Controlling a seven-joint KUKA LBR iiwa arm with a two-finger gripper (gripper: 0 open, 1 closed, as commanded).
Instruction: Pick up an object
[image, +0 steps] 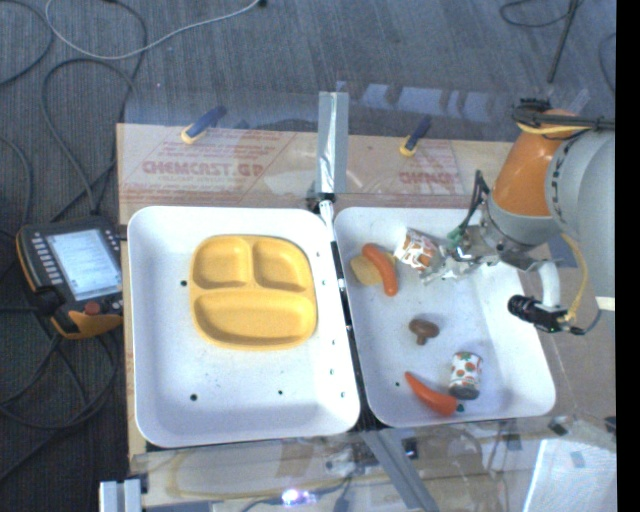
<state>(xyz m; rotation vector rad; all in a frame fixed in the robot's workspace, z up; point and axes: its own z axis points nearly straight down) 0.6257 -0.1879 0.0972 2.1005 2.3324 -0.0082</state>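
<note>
The right bin (520, 395) holds several objects. A crumpled white packet with orange print (417, 249) lies near its back, next to an orange sausage (381, 268) and a small yellow piece (362, 269). A brown mushroom (425, 328) sits mid-bin. A small printed can (465, 372) and an orange carrot (431, 394) lie at the front. My gripper (452, 256) is low at the back of the right bin, just right of the packet and close against it. Whether it touches the packet I cannot tell.
The left bin (160, 390) carries a yellow divided tray (254, 290). A metal divider post (331, 140) stands at the back between the bins. A teach pendant (70, 270) lies on the floor at left. The arm's orange band (530, 170) hangs over the right bin's back right corner.
</note>
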